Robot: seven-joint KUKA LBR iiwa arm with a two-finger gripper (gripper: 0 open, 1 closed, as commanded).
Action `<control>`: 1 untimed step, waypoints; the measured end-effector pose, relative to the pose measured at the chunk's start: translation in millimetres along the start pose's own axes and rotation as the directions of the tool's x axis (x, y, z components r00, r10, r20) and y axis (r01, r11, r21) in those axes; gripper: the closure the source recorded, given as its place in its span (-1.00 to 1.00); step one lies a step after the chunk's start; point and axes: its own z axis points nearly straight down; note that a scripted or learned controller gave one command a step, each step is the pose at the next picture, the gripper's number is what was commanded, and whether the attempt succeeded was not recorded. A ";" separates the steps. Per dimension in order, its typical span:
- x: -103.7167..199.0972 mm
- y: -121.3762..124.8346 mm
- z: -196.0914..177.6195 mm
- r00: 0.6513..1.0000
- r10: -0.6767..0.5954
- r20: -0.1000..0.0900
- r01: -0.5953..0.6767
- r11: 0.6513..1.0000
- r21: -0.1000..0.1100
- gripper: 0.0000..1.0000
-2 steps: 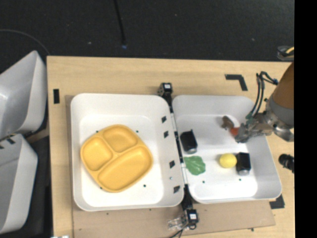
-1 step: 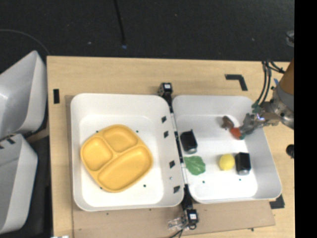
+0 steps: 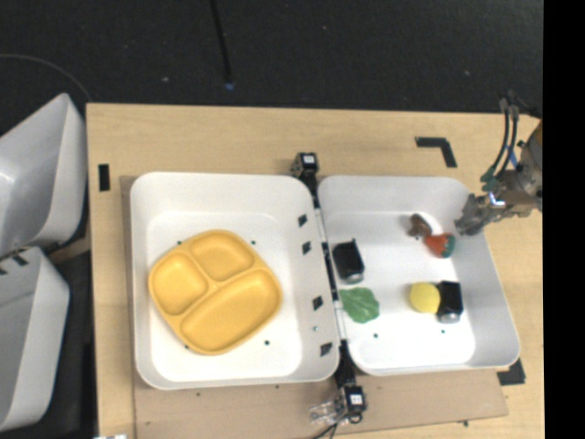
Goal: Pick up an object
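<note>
Stock of the bench, taken as I am reaching in from its right edge.

Left bin (image 3: 142,273): carrying one yellow divided plate (image 3: 215,289), lying flat and filling most of the floor. It looks too broad and shallow for two fingers, so I am judging it a poor candidate.

Right bin (image 3: 393,195): holding the small pieces, all lying loose and apart enough to be taken singly.
- black block (image 3: 347,261), sitting near the left wall;
- green scrap (image 3: 360,305), lying just below it, near the same wall;
- yellow ball (image 3: 423,297), touching a second black piece (image 3: 449,301) towards the bin's near right corner;
- brown piece (image 3: 420,224) and red piece (image 3: 441,243), resting side by side by the right wall.

My gripper (image 3: 475,216): hanging over the right wall of that bin, just beside the red piece. Whether I am released or clenched, I cannot tell from this view; nothing is showing in my grasp.

Likely pick: the red or brown piece, being nearest.
</note>
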 end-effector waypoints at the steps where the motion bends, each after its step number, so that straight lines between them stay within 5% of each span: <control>1: 43.7 5.9 1.0 1.000 -0.001 -0.003 0.001 1.000 0.004 1.00</control>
